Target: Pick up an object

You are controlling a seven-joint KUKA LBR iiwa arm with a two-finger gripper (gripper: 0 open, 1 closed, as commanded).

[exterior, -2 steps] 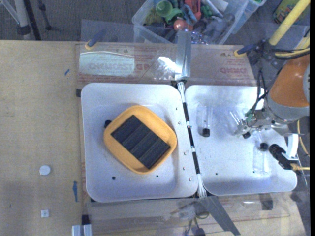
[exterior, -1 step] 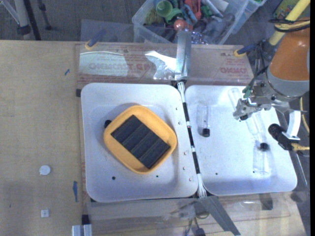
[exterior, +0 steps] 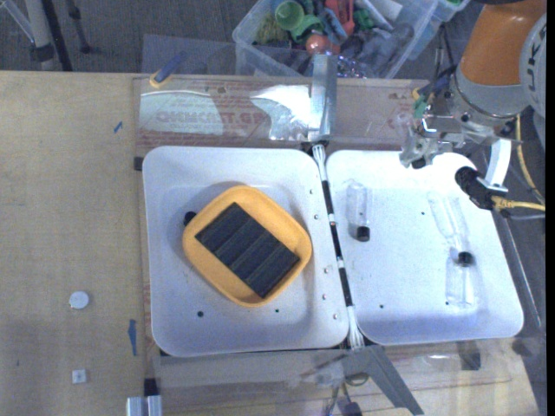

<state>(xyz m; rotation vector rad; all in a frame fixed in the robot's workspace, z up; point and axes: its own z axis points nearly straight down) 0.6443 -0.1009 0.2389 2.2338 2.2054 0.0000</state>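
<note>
**Bench contents, front to back**

Nearest us, the left bin (exterior: 165, 319) holds one item: a yellow square-edged object (exterior: 208, 271) with a dark ribbed panel (exterior: 247, 248) on its top face, lying turned at an angle near the bin's middle. We note a small dark thing (exterior: 189, 218) peeking out at its far left corner; what it is we cannot tell.

Right bin (exterior: 408, 310): two clear tube-like pieces with dark ends. We list one (exterior: 357, 208) near the bin's left wall, and a longer one (exterior: 454, 250) toward the right side, well apart from the first.

Arm (exterior: 503, 37): grey with an orange band, entering from the right. We place the gripper (exterior: 425, 150) above the far edge of the right bin, apart from both clear pieces and touching neither. Whether it is wide or narrow we cannot tell. Nothing stands between it and the pieces below.

Behind the bins: a sheet of clear plastic film (exterior: 217, 111) on the bench, an upright grey post (exterior: 323, 94), and a clear tub (exterior: 347, 16) of mixed coloured toys.

Bench at left: a small white disc (exterior: 79, 300).
</note>
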